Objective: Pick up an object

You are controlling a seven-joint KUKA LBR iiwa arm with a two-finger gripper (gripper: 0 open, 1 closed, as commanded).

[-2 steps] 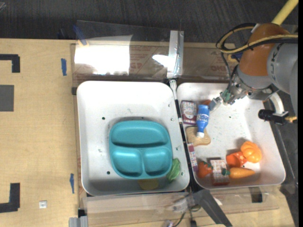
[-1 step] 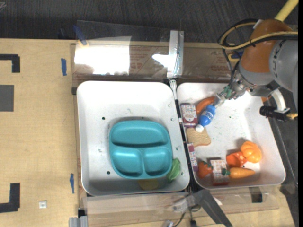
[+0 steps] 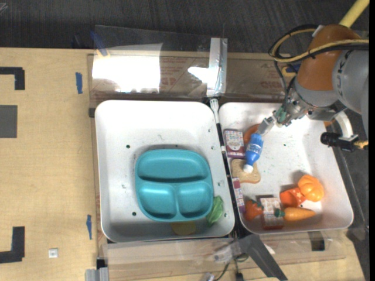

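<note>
Blue bottle (image 3: 254,152) lies tilted in right bin (image 3: 334,174) near its left wall, gripper (image 3: 268,125) just above its upper end, jaws state cannot tell; best come down square across bottle body, clear of box (image 3: 234,143) beside it

Bright, even overhead light — glare on the clear panel (image 3: 155,69) (slightly soft).

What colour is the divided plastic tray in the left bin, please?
Teal, clearest in the camera view: the divided plastic tray.
</note>
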